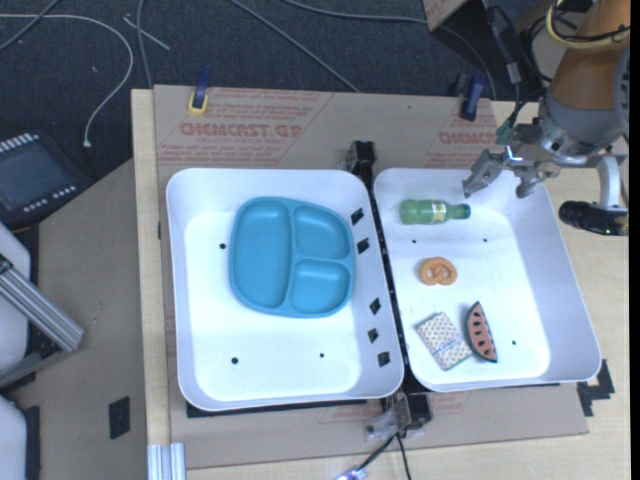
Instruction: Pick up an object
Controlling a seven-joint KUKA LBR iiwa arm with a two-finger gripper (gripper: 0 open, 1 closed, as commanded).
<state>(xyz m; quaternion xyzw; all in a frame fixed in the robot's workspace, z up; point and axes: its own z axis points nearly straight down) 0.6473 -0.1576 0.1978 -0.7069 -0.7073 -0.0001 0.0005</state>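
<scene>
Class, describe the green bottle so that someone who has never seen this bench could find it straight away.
Look at the right-hand bin of the two white ones. Near its far edge, just below the gripper, a small green bottle lies on its side. Its neighbours sit nearer the camera: a tan pretzel, a patterned packet and a watermelon slice; none is green.

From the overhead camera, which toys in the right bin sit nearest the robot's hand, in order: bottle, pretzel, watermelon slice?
Measured from the hand, at the right bin's far edge:
1. Green bottle, just beside the hand, at the bin's top.
2. Pretzel, mid-bin.
3. Watermelon slice, near the bin's lower edge.
</scene>
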